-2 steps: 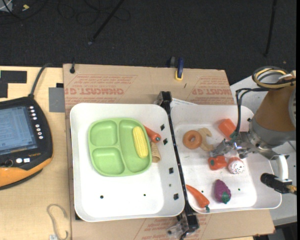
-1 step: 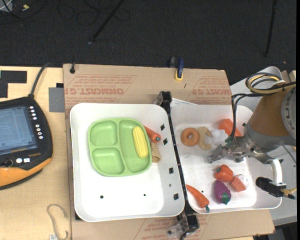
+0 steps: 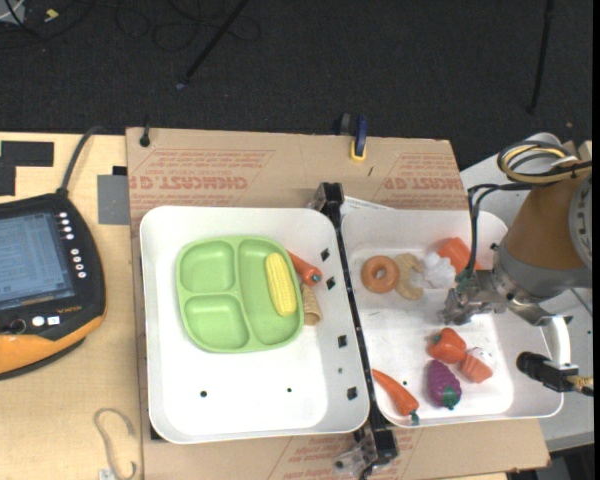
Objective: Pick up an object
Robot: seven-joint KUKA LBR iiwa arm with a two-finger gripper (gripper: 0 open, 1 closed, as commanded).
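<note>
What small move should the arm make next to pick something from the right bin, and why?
Probably a short shift down the picture and left. The gripper hangs over bare floor of the right bin, while the red pepper lies just beyond it, apart from the purple eggplant.

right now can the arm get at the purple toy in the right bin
Probably yes. The purple toy lies uncovered near the front of the right bin, close below the gripper. A red toy and a carrot sit close beside it, which may crowd a grasp.
</note>
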